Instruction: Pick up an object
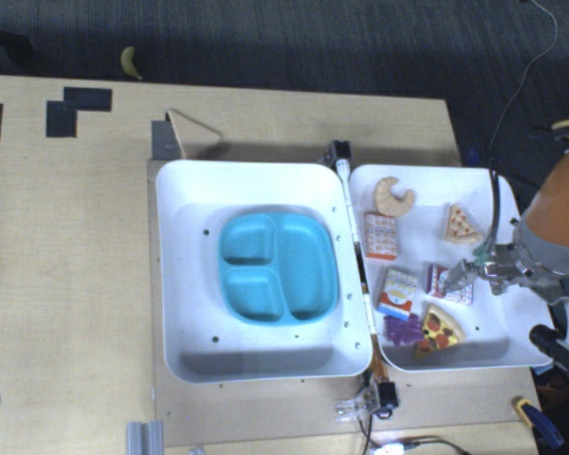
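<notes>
Nearest the camera, in the right bin, a toy pizza slice lies beside a purple piece; above them sit a small box and a pink-and-white packet; the gripper hovers at that packet, whether its jaws are parted or closed cannot be told; the packet looks light, thin and slippery, best pinched across its narrow sides; farther off rest a croissant and a second pizza slice; the left bin holds a blue divided plate.
</notes>
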{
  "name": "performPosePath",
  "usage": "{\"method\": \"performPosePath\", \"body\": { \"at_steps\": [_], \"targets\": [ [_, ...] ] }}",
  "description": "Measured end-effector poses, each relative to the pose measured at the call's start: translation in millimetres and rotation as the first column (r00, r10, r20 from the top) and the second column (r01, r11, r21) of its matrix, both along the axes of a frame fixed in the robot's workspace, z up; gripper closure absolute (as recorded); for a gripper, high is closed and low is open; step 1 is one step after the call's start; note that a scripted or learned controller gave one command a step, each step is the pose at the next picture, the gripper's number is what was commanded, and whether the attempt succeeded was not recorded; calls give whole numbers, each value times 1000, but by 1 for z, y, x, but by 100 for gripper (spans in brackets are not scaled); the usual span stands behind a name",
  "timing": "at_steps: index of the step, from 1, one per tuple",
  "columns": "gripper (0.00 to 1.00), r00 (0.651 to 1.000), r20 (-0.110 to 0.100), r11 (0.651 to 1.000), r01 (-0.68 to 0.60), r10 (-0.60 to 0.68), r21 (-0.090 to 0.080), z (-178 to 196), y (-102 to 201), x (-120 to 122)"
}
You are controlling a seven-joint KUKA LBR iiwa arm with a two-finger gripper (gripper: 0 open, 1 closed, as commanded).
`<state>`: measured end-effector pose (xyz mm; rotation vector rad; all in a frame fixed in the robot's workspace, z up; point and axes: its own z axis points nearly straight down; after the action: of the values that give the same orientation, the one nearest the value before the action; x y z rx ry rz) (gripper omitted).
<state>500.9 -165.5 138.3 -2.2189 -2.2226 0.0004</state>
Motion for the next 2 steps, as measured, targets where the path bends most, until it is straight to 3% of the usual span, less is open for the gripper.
{"method": "performPosePath", "body": {
  "at_steps": [1, 2],
  "targets": [
    [0, 1000, 21, 1000, 0, 0, -10, -48, 37, -9],
    [100, 1000, 30, 1000, 1, 0, -13, -35, 36, -6]
  ]
}}
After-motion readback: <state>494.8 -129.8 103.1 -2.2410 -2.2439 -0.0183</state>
